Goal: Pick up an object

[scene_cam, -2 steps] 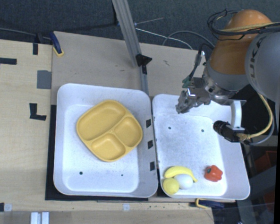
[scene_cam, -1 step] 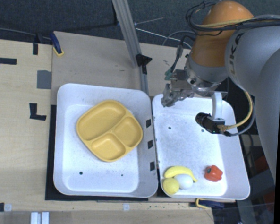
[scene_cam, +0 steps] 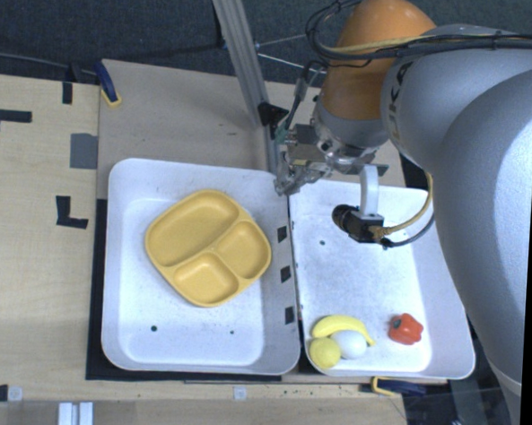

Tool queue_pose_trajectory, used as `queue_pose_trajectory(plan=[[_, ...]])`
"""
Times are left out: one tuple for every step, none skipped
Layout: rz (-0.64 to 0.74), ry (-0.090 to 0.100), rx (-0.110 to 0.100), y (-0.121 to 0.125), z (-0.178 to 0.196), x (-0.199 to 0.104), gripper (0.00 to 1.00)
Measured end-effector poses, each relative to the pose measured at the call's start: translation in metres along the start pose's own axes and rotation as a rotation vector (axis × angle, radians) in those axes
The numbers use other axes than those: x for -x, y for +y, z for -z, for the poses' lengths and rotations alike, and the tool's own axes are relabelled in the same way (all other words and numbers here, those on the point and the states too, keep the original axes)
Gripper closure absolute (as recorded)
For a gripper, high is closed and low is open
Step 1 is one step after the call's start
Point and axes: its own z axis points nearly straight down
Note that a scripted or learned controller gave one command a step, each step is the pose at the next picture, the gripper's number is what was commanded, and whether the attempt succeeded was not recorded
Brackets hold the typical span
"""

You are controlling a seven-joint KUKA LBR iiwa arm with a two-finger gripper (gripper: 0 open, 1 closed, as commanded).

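Note:
My gripper (scene_cam: 288, 183) hangs over the far end of the divider between the two bins, below the orange wrist band. Nothing shows in it. In the right bin (scene_cam: 361, 276), a yellow banana (scene_cam: 342, 326), a yellow lemon (scene_cam: 325, 353) and a white egg-like ball (scene_cam: 352, 345) huddle together at the near left corner. A small red pepper (scene_cam: 405, 328) lies just to their right. All of these sit well toward the near edge, far from the gripper. A yellow divided plate (scene_cam: 208, 247) lies in the left bin (scene_cam: 129, 324).
The grey arm covers the upper right of the view and overhangs the right bin's far side. A black cable fitting (scene_cam: 355, 223) hangs over the right bin's far part. A slanted metal rail (scene_cam: 244, 58) runs down toward the gripper.

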Motion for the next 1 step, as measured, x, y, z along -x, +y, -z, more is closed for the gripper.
queue_pose_trajectory(plan=[[0.000, 0.000, 0.000, 0.0174, -0.0184, -0.0441, 1.00]])
